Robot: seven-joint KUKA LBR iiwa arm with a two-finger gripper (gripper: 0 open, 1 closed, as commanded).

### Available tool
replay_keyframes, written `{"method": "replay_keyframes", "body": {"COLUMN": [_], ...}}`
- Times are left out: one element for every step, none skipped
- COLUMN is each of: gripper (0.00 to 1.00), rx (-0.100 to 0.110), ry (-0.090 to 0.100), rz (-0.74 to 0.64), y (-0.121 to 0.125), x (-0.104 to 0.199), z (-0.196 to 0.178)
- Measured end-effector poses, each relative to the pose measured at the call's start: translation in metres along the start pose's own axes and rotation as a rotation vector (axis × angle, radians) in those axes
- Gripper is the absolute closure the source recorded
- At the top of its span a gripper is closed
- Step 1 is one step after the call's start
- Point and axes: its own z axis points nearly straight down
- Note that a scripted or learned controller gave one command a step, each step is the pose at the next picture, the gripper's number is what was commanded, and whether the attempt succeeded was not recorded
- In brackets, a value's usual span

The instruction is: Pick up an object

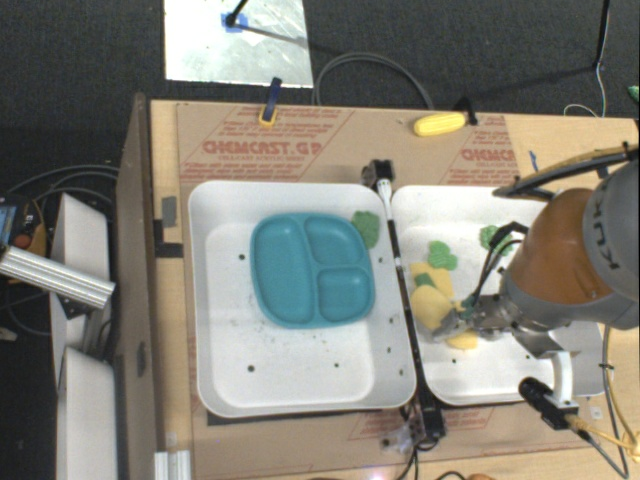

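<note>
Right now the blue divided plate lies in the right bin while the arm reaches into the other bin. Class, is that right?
Not quite. The camera view shows the blue divided plate in the left bin; the arm reaches into the right bin, over the yellow and green pieces.

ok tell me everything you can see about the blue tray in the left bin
The blue tray is a teal, plastic-looking plate with rounded corners, split by raised ridges into three compartments: one long one on the left and two smaller ones on the right. It lies flat and right side up on the floor of the left bin, roughly central and turned slightly askew. Nothing shows in its compartments. A green object sits at its upper right corner, seemingly touching the rim.
</note>
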Motion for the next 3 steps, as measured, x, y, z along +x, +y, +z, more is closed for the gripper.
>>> {"method": "replay_keyframes", "body": {"gripper": [0.0, 0.0, 0.0], "rx": [-0.009, -0.015, 0.001], "ry": [0.001, -0.003, 0.0], "rz": [-0.006, -0.009, -0.004], "y": [0.092, 0.104, 0.07], "x": [-0.074, -0.051, -0.037], "z": [-0.003, -0.112, 0.004]}}
